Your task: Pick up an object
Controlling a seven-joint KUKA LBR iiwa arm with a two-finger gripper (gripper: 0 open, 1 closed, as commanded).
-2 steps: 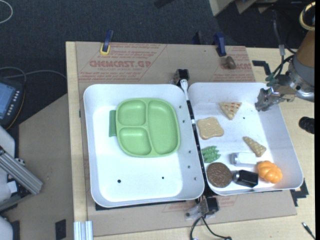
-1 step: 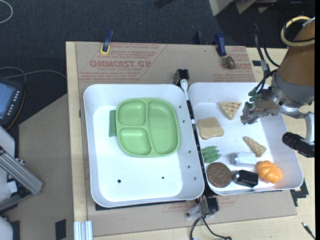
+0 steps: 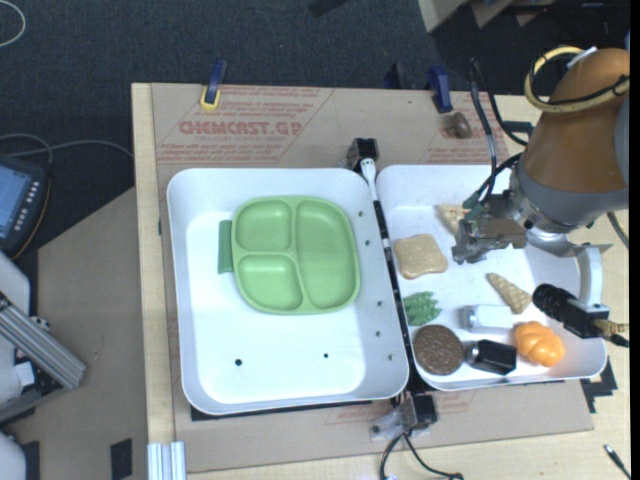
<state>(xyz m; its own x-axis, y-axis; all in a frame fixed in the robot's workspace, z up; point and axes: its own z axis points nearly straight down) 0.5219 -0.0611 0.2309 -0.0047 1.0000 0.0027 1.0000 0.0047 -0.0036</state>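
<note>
My gripper hangs over the upper middle of the right bin, just right of a tan bread-like slice. A pale tan piece lies just behind the gripper, partly covered by it. Below it lies a beige cone-shaped shell. Along the bin's front sit a green leafy toy, a brown round disc, a black and silver object, a small white piece and an orange pumpkin. I see nothing held by the gripper.
The left bin holds a green divided plate with a green strip at its left side. The arm's grey and orange body covers the right bin's far right corner. Clamps sit on the board's back edge.
</note>
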